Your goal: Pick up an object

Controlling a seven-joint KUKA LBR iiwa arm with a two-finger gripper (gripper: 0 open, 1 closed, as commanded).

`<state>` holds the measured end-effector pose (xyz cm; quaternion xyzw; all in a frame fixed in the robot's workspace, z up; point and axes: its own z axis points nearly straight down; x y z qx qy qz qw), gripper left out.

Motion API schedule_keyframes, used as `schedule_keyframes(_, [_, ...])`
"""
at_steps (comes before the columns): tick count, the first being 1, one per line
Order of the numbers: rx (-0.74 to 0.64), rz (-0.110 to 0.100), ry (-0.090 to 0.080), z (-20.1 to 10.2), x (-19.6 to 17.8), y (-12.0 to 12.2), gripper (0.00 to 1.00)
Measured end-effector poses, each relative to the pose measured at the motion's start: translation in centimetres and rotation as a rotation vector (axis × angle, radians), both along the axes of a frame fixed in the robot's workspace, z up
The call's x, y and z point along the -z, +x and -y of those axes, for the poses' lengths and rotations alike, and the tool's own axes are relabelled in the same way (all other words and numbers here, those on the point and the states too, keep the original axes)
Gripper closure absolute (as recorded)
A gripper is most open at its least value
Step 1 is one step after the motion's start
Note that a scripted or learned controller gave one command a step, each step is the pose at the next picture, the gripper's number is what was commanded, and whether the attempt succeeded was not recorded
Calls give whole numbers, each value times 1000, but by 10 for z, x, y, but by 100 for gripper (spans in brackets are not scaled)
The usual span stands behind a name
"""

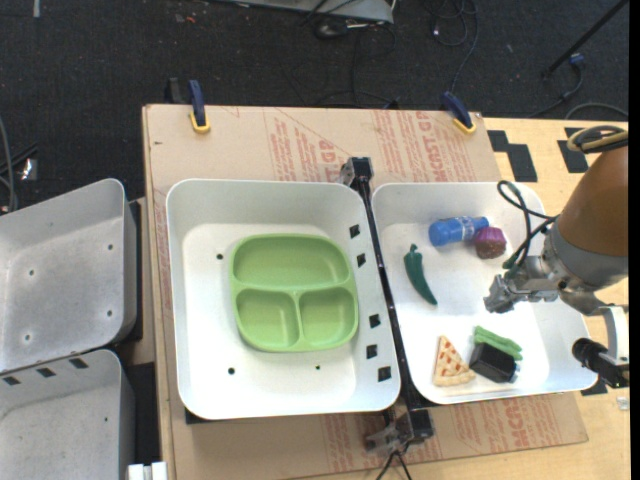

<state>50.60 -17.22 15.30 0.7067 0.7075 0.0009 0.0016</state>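
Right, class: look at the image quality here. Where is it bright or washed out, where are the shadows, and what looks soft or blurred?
Camera view: even overhead light; the white bins are bright, nearly washed out; only soft shadows under the green tray and pepper; the floor is dark; the end effector and orange band look slightly soft.

There were two white bins (pixel 190 268), one green plate (pixel 294 291) with three parts, one green pepper (pixel 420 274), one blue bottle (pixel 458 230), one purple ball (pixel 490 242), one pizza slice (pixel 450 362) and one green-and-black brush (pixel 496 354).
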Motion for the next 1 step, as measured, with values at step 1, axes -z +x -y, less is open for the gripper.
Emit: schedule_keyframes(1, [-3, 3, -1, -7, -56, 9, 100])
